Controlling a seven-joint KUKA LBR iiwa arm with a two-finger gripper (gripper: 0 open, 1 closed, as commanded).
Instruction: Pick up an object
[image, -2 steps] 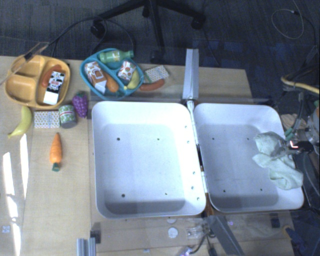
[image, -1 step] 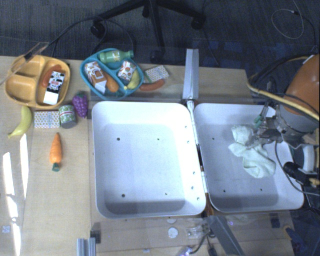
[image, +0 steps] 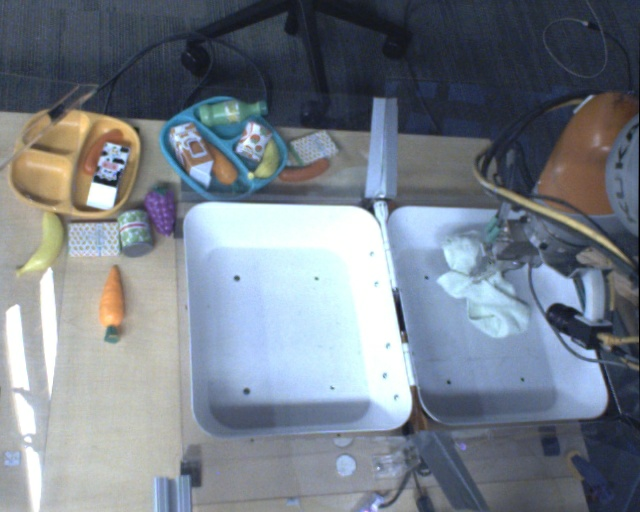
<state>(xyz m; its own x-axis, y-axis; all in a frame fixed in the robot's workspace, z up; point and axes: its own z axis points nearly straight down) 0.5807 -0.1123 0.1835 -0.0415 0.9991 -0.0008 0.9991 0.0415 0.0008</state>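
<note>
A crumpled white cloth (image: 482, 288) lies in the right bin (image: 470, 385), toward its back right part. My gripper (image: 497, 252) hangs low over the cloth's upper right edge, reaching in from the right. It looks to be touching or pressed into the fabric. Cables and the wrist body cover the spot where the tips meet the cloth. The orange band of the arm (image: 585, 150) rises at the far right.
The left bin (image: 285, 320) sits beside the right one, split by a metal divider (image: 383, 150). Toy food lies on the bench at the left: a banana (image: 40, 245), a carrot (image: 112, 300), grapes (image: 160, 208), a yellow tray (image: 70, 160) and a blue tray (image: 225, 145).
</note>
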